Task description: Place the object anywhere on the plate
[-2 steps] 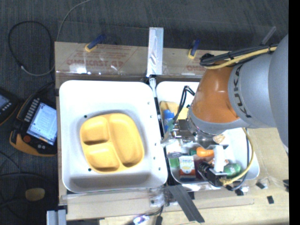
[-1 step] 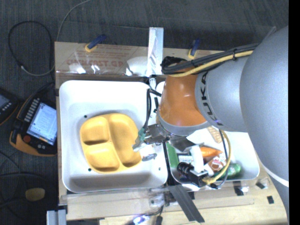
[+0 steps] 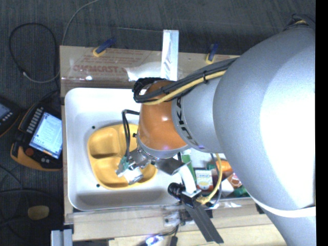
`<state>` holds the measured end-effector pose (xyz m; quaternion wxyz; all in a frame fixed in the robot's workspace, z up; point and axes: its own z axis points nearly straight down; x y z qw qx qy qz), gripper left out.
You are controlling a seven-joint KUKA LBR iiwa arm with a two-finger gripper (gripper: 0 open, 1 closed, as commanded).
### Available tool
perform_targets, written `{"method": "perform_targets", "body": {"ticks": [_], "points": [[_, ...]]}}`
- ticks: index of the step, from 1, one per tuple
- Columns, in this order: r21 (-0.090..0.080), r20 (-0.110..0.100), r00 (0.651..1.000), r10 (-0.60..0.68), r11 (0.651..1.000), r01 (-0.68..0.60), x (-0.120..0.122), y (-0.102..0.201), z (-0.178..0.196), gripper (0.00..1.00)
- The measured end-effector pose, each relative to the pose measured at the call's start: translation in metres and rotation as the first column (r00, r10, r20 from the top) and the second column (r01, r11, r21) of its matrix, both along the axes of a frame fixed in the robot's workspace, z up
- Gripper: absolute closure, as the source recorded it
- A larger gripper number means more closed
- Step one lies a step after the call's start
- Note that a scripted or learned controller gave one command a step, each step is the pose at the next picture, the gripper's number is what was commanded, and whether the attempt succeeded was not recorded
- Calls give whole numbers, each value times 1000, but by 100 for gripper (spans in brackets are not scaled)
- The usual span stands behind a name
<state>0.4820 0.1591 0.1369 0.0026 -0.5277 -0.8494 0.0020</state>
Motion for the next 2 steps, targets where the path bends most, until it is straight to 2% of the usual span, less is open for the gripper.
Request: {"method": "perform_targets", "body": {"ticks": [1,2], "points": [[3,22,975,221,975,-221,22,23,-39,100],[7,-25,967,253,967,-253,116,25,-43,100]]}}
